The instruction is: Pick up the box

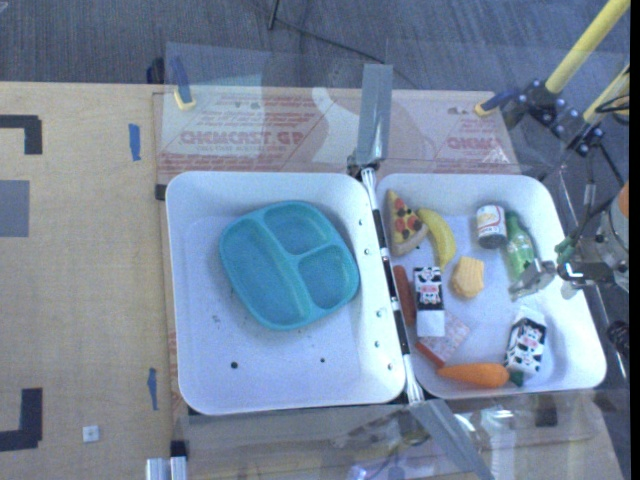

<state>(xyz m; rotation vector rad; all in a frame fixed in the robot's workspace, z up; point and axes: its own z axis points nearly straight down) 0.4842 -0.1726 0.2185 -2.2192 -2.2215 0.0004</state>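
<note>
Two small cow-print milk cartons sit in the right bin [575,230]: one [428,301] just right of the divider, the other [525,346] near the carrot [475,374]. The gripper [545,275] hovers above the second carton, apart from it, holding nothing; how wide its jaws stand cannot be told. Either box looks light, stiff and smooth-sided, best pinched across its flat faces.

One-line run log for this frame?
phase: approach | gripper: over right bin, holding nothing | boxes: cow-print carton, second carton | left bin: blue plate
</note>
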